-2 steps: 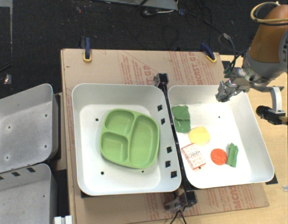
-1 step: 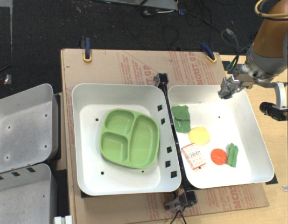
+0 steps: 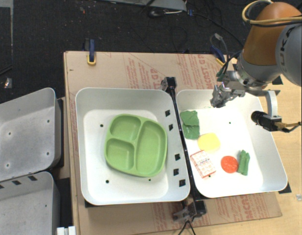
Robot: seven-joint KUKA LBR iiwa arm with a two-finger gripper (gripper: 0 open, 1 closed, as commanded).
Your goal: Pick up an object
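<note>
Pincer (image 3: 220,101) hangs over the far edge of the right bin (image 3: 273,160), above bare white floor, with nothing between its tips; whether it is released or clenched I cannot tell, the tips being small and dark at this slant; the step in hand looks like the approach, before any descent on a thing.

Nearest candidate is the green cloth-like piece (image 3: 190,124), lying against the bin's left wall beside the divider, just left of and nearer the camera than the pincer; its long axis runs roughly from far to near along that wall, the wider end far. Touching its near end lies a yellow round piece (image 3: 208,142), with no clear axis. Nearer the camera are a red-and-white card or packet (image 3: 203,163), tilted, a red round piece (image 3: 229,164), and a green ridged piece (image 3: 243,162) touching it, long axis also far to near.

By my judgement the next move calls for a shift left and nearer over the chosen thing, closing across its short width, then a straight descent; the left bin (image 3: 87,131) on the counter (image 3: 141,67) holds a green divided tray (image 3: 136,144).
</note>
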